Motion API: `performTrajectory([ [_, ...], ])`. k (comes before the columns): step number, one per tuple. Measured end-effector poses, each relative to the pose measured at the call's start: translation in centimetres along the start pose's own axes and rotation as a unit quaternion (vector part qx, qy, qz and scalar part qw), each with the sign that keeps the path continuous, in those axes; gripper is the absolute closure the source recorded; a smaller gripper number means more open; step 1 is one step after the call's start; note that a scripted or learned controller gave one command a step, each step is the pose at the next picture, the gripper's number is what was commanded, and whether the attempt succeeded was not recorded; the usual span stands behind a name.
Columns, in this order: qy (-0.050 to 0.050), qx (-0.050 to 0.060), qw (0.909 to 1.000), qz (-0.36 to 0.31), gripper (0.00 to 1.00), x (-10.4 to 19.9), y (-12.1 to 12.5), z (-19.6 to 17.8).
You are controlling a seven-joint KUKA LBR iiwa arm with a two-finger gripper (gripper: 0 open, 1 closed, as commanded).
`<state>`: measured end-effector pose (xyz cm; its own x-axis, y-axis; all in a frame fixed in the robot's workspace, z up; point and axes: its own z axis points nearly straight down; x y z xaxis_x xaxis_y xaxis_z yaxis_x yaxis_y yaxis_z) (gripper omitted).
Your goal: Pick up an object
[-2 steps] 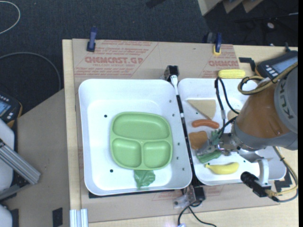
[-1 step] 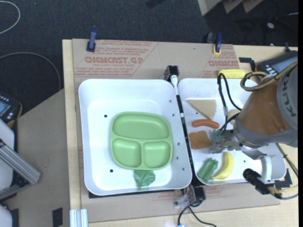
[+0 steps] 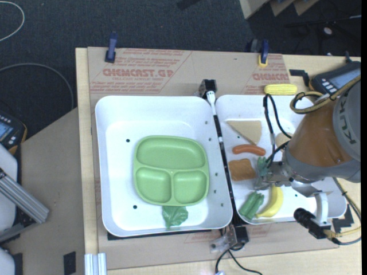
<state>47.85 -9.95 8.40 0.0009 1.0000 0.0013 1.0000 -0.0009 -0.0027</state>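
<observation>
While the arm leans in from the right, its gripper [image 3: 265, 175] hangs low over the right bin [image 3: 243, 103], close above the clutter of toy food, presumably placed there to try a grasp; whether it has closed on anything cannot be made out from this angle. Just beside it lie a brown piece [image 3: 241, 169] and, toward the near wall, a banana [image 3: 272, 203] touching a green vegetable [image 3: 251, 205]. Farther back sit a sausage [image 3: 249, 150] and a tan wedge [image 3: 248, 129] (likely a slice of toast or cheese). Any of these could serve as the object to pick up, and all rest on the bin floor.

The left bin [image 3: 109, 153] holds a green divided plate [image 3: 171, 169], its three compartments bare, with a crumpled leafy green item [image 3: 174, 215] just beyond its near edge. The two bins sit side by side, walls touching.
</observation>
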Motion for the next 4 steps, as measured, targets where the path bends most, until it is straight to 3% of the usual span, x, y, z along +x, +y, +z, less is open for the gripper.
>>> performTrajectory([
  [2,-0.001,-0.003,1.0,0.001,1.0,0.0,0.1,-2.1],
  [3,0.001,-0.006,1.0,-0.006,1.0,8.5,0.2,-10.5],
  [4,0.001,-0.006,1.0,-0.006,1.0,16.0,4.1,-16.6],
])
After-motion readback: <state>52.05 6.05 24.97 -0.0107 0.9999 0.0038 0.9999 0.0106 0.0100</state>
